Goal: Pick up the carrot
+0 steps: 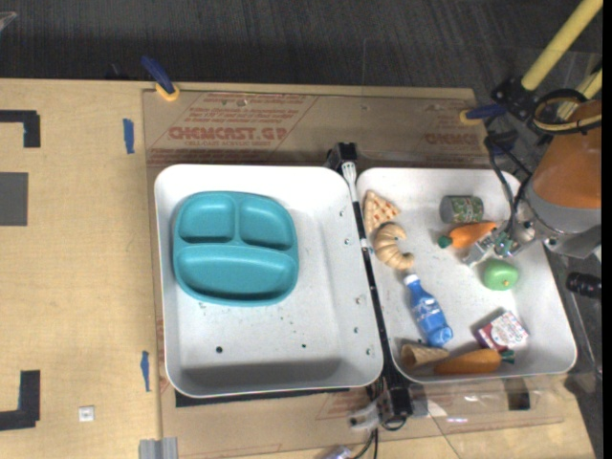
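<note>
The carrot [469, 234] is a short orange piece with a green stub at its left end. It lies in the upper middle of the right bin [550, 299], just below a small grey-green can [463, 207]. My gripper [498, 245] comes in from the right and hangs low over the carrot's right end, touching or nearly touching it. Above the wrist, the arm's orange band [572, 172] is at the frame's right side. The carrot still rests on the bin floor.
A green apple [499, 275] sits right below the gripper. Also in the right bin are a waffle-like slice [380, 208], a croissant [392, 245], a blue bottle [429, 314], a red-and-white carton [503, 331] and a long orange-brown item [457, 360]. A teal divided plate [234, 247] lies in the left bin [258, 352].
</note>
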